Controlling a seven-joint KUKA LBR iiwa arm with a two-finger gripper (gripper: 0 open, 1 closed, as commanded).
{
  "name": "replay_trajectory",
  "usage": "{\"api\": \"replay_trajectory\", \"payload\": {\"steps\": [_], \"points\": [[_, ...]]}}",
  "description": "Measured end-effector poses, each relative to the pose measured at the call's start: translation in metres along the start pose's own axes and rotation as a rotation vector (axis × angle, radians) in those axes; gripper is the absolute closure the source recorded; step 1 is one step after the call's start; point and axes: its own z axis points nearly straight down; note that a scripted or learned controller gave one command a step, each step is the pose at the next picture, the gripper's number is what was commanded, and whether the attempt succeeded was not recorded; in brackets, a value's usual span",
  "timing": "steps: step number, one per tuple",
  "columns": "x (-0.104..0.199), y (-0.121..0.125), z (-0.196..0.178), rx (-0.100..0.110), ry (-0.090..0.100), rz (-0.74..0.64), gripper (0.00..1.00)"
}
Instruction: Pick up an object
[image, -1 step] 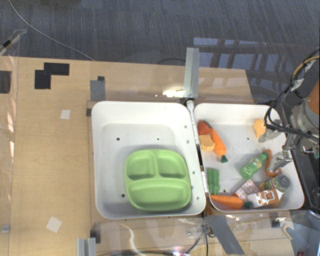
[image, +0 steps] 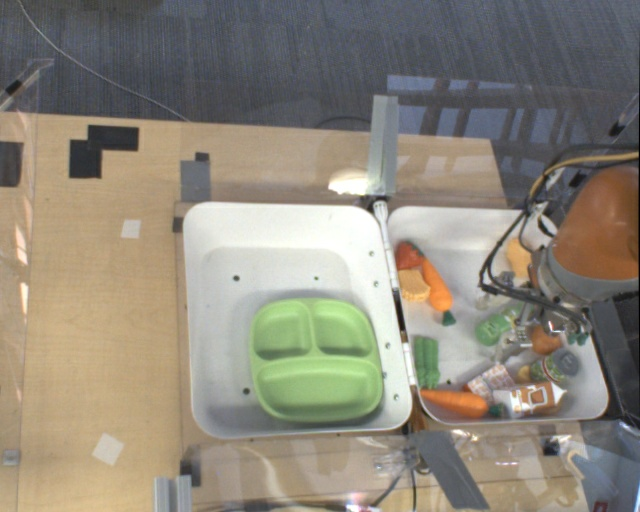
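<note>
Over right bin (image: 470, 225), gripper (image: 535, 335) low among toy carrot (image: 455, 403), green pieces, small bottle (image: 530, 400); finger state unreadable. Green divided plate (image: 315, 358) sits in left bin (image: 215, 300).

left bin (image: 215, 300): green divided tray (image: 316, 358) | bench (image: 90, 350): black squares (image: 100, 148), white patches | metal post (image: 384, 140) behind bins

A green divided plate (image: 316, 358) lies in the left bin (image: 215, 300); the gripper (image: 528, 335) hangs over the right bin (image: 465, 235), among carrots (image: 455, 403) and small packages.
</note>
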Motion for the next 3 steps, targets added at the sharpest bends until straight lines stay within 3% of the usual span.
{"api": "replay_trajectory", "payload": {"steps": [1, 2, 3], "points": [[-0.029, 0.078, 0.008, -0.004, -0.004, -0.023, 0.0], [0.022, 0.075, 0.007, -0.001, -0.005, -0.05, 0.0], [-0.087, 0.066, 0.011, -0.002, 0.0, 0.055, 0.0]]}}
